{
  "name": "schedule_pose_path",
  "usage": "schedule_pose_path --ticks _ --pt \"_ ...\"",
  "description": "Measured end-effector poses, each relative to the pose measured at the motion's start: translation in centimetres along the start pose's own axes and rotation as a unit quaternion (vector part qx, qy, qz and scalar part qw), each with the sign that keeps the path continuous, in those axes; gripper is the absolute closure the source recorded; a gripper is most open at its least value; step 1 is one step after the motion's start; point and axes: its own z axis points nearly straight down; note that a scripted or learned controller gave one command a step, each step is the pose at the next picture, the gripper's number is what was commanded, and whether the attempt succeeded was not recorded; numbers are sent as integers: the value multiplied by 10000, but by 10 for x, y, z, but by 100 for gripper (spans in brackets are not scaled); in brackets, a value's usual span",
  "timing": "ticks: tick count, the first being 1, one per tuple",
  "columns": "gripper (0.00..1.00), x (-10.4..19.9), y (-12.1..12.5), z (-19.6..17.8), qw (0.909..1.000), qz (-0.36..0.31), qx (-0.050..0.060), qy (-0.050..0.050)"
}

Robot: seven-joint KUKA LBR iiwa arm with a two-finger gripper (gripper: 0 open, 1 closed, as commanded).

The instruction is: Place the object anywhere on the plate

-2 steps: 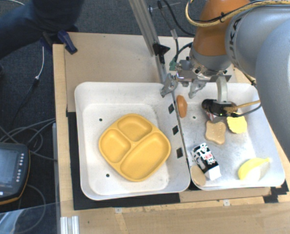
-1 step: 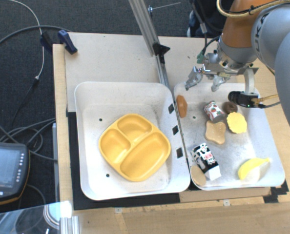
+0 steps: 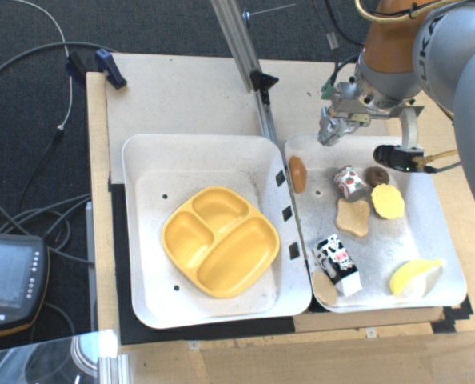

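A yellow divided plate [image 3: 220, 241] lies in the left bin [image 3: 145, 166]. My gripper [image 3: 331, 129] hangs over the far edge of the right bin [image 3: 449, 258], above and behind the objects, with nothing seen between its fingers. In the right bin lie a brown oval bread roll [image 3: 298, 174], a small red and white can [image 3: 349, 182], a dark brown donut [image 3: 377, 176], a yellow round piece [image 3: 388, 202], a tan toast-shaped piece [image 3: 353, 218], a black and white cow-print carton [image 3: 337, 262] and a yellow banana-like piece [image 3: 415, 277].
A metal rail [image 3: 241, 46] slants down to the divider between the bins. A black cable connector [image 3: 397, 157] hangs beside the arm at the right bin's far right. Cables and a pendant [image 3: 9, 278] lie left of the bench.
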Motion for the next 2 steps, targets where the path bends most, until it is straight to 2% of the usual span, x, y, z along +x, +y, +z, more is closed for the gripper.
schedule_pose_path --ticks 1,2 --pt "0 0 0 1 10000 0 7 -3" --pt "0 37 -22 13 10000 -15 50 14"
